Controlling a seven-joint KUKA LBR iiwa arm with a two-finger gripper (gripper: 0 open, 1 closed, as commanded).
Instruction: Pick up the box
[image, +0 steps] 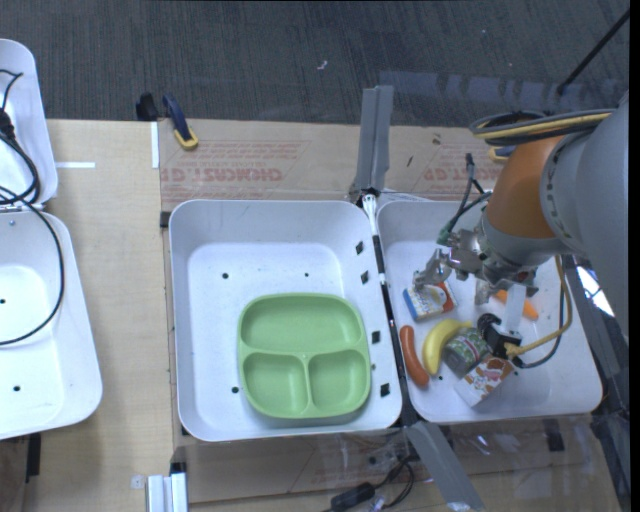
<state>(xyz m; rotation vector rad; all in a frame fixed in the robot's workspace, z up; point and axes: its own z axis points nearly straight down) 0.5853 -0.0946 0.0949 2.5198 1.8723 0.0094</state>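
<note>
A small white box (428, 301) with blue and orange print lies in the right bin (570, 400), near its left wall. My gripper (452, 272) hangs low just above and to the right of this box, at its upper edge; nothing shows held in it. A second white and red carton (487, 381) lies tilted at the bin's front. The grey arm with its orange band (525, 190) reaches in from the right and hides part of the bin's back.
A yellow banana (438, 344), a red sausage (413, 357) and a dark green can (465, 350) crowd just in front of the small box. An orange piece (530, 312) lies to the right. The left bin (200, 300) holds a green divided plate (303, 355).
</note>
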